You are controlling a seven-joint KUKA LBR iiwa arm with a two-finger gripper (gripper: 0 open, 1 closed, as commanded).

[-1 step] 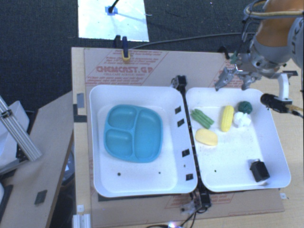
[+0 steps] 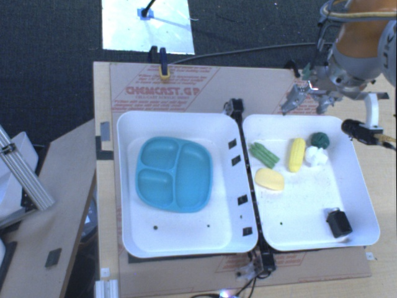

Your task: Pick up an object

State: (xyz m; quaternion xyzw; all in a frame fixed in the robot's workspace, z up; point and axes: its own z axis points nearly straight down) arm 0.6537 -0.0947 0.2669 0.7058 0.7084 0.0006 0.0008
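The right bin holds several small objects: a green bean bundle, a yellow corn cob, a dark green broccoli piece touching a white lump, a pale yellow wedge and a black block. My gripper hangs above the far rim of the right bin, behind the corn and broccoli. Its two fingers are spread apart, open, with nothing between them.
The left bin carries a blue divided plate. A black divider strip runs between the bins. A blue and yellow clamp and a cable lie behind the bins on the board.
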